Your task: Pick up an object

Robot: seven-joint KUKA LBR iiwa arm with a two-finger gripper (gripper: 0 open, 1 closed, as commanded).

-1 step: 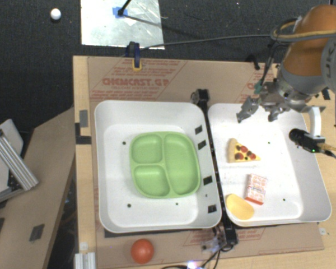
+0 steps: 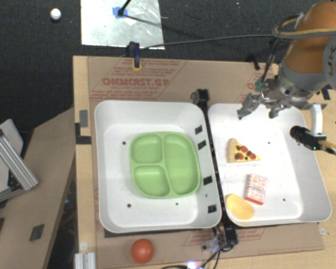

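Arm: grey, enters from the right edge of the camera view, upper corner, bent downward and leftward
Wrist: orange band at the top, grey housing below it, cables looping around it
Gripper (image 2: 259, 111): hangs from the wrist, pointing down and to the left, with 2 grey fingers
Fingers (image 2: 245, 109): spread apart, nothing between them

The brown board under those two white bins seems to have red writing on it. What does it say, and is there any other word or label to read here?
"CHEMCAST GP": red print on the brown board, behind the left bin; the last letters are my best guess.
More red print on the board by the right bin: too faint to read.
Red and white packet in the right bin: print too small to read.
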